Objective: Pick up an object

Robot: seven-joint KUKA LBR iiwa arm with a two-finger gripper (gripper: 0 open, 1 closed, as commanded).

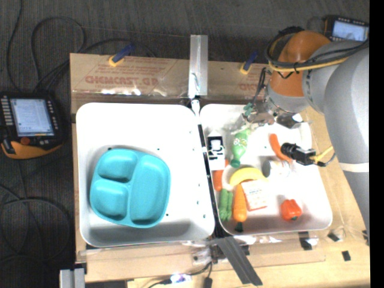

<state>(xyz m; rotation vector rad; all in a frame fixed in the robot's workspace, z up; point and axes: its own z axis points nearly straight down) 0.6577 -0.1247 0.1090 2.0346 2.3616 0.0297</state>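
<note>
From the camera above the worktop, I am reaching in from the right with my pincer [259, 114] hanging over the far end of the right bin [318, 218], and I cannot tell its state or see anything in it, so I am judging the pick as not yet made. The candidates are lying below it in that bin: a green bottle [239, 144] nearest, then a banana [245, 175], a carrot [239, 204] and a red pepper [290, 209]. I am working close to the bin's far wall and the divider [204, 155], with open white floor just right of the bottle, while the left bin [120, 122] is carrying a blue sectioned tray [129, 186].
</note>
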